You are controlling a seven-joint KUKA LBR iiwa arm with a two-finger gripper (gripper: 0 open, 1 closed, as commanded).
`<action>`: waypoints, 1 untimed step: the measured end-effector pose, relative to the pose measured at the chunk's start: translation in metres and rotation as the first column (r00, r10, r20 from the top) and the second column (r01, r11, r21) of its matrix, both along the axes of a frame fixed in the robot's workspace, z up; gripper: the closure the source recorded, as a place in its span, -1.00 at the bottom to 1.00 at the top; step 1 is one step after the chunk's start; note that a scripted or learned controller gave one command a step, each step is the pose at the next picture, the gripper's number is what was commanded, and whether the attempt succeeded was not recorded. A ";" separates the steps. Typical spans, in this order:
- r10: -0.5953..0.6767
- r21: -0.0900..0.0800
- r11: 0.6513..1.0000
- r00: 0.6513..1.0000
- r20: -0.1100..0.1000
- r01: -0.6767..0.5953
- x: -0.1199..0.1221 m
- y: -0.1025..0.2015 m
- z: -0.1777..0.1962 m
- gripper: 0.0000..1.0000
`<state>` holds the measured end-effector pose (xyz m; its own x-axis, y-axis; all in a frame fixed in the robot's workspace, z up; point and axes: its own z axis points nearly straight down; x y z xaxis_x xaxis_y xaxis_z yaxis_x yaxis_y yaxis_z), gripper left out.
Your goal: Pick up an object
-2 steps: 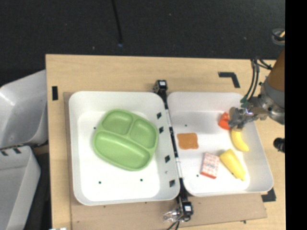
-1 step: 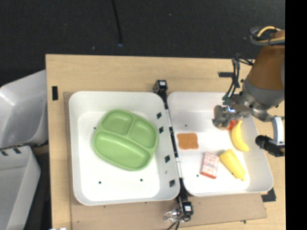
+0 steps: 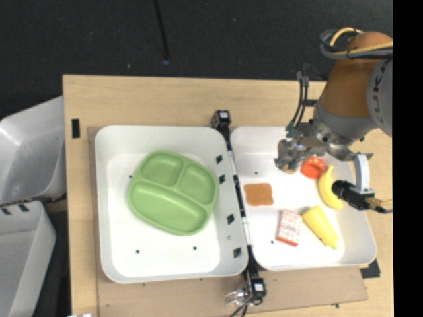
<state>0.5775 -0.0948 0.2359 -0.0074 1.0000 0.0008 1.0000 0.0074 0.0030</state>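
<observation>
The right bin [image 3: 264, 246] holds a flat brown toast slice [image 3: 258, 194], a small red and white box [image 3: 289, 227], a yellow corn-like piece [image 3: 321, 226], a yellow banana [image 3: 328, 187] and an orange-red item [image 3: 313, 168]. My gripper [image 3: 289, 157] hangs over the bin's back part, just left of the orange-red item and up and to the right of the toast slice. Nothing shows between its fingers.
The left bin [image 3: 112, 243] bears a green divided plate [image 3: 174, 191]. A black divider strip with clips [image 3: 234, 197] runs between the two bins. A black and white fitting [image 3: 357, 193] sits at the right bin's right side, by the banana.
</observation>
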 end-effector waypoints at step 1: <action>-0.002 -0.001 1.000 1.000 -0.003 0.002 -0.004 0.048 -0.005 1.00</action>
<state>0.5737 -0.0467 0.2309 -0.0053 1.0000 -0.0002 1.0000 0.0053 0.0000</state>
